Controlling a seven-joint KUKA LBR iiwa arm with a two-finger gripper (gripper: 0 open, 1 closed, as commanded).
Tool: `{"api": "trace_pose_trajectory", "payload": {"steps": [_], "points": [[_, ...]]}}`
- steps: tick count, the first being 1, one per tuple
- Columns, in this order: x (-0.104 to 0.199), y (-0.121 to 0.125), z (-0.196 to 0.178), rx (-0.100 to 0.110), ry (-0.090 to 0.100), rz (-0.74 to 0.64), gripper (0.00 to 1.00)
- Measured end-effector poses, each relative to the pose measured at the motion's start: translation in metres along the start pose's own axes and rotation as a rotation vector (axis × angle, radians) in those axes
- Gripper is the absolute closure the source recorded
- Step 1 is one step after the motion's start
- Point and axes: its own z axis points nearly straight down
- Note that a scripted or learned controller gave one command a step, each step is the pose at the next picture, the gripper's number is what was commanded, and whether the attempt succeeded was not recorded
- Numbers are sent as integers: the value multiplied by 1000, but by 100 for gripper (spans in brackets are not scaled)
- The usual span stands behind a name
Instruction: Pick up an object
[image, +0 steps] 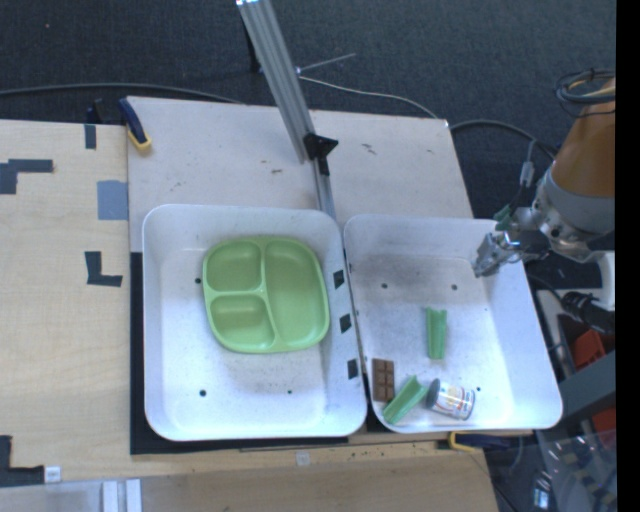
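- The small jar (452, 400) lying on its side in the right bin (520, 330) has a white label, but its print is too small to read; nothing else carries legible writing.
- The hand (492, 252) hangs at the right bin's far right rim, well apart from the jar; whether it is spread or pressed together cannot be told, and nothing shows in its grip.
- The arm behind it is grey with an orange band.
- Just left of the jar, touching or nearly so, lies a green wedge-shaped block (402, 400), tilted.
- Left of that block, beside the bin's left wall, lies a small brown segmented bar (383, 378) like chocolate.
- Beyond the jar, toward the bin's middle, lies a narrow green stick (436, 332), set lengthwise.
- Both bins are shallow, white, round-cornered and scuffed grey on the floor.
- The left bin (170, 330), well left of the jar, holds a light green divided plate (266, 294) with three compartments, smooth like plastic.
- The bench (60, 300) is pale wood with grey tape marks.
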Motion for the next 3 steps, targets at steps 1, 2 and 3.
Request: {"api": "trace_pose_trajectory", "payload": {"steps": [1,2,3], "points": [[54,2,12,4,2,-5,100],[109,-1,5,4,3,-6,100],[167,3,-3,3,3,-7,100]]}}
